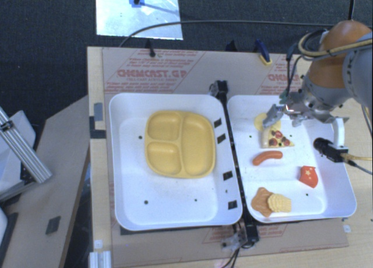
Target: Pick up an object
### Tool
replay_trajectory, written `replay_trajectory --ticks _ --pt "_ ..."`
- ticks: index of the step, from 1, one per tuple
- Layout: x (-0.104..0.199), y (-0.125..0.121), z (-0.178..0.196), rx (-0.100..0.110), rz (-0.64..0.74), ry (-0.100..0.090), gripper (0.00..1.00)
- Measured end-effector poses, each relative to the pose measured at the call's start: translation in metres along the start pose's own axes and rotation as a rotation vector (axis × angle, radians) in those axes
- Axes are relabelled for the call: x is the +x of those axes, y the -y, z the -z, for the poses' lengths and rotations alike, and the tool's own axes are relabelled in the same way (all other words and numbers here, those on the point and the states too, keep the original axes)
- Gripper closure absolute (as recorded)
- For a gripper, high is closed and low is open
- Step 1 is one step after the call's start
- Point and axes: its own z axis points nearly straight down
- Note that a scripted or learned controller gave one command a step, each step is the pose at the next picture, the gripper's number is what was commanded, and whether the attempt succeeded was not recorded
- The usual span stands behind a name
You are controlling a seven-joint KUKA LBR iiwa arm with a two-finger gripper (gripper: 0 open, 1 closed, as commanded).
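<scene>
Pizza slice (pixel 276 138) looks the likeliest pick, lying flat in the right bin (pixel 344 203) toward its far side, directly under the gripper; from where I stand, nearest me in that bin sits a little heap of crackers (pixel 271 202) at about seven o'clock from the bin's middle; a red piece (pixel 309 176), a pepper or strawberry by its look, lies at about four o'clock; a sausage (pixel 267 157) rests just past the middle, between the crackers and the slice; a pale yellow bit (pixel 260 122) lies touching or just beside the slice at its eleven o'clock; the left bin (pixel 125 162) holds a yellow divided plate (pixel 178 143) near its centre; the gripper (pixel 287 115) hangs at the far edge of the right bin, over the slice's upper end, the grey arm (pixel 338 63) with its orange band coming in from three o'clock; I cannot tell from here how the gripper is set, and nothing shows as being held; the slice I take for a light, stiff plastic toy, thin and flat, so it will likely be slippery and hard to get under; I would judge the thicker crust end or a pinch across its narrow width the best hold, while the rounder sausage might well be the easier thing to take
</scene>
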Motion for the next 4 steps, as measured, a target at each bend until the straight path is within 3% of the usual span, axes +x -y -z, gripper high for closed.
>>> replay_trajectory --ticks 1,2,3,4 --pt "0.0 0.0 -0.063 0.002 0.0 -0.001 0.0" --pt "0.0 -0.001 -0.068 -0.002 0.0 0.0 0.0" --pt "0.0 -0.002 -0.056 -0.005 -0.001 0.0 1.0" --pt "-0.005 -0.012 0.003 -0.008 0.002 0.001 1.0"
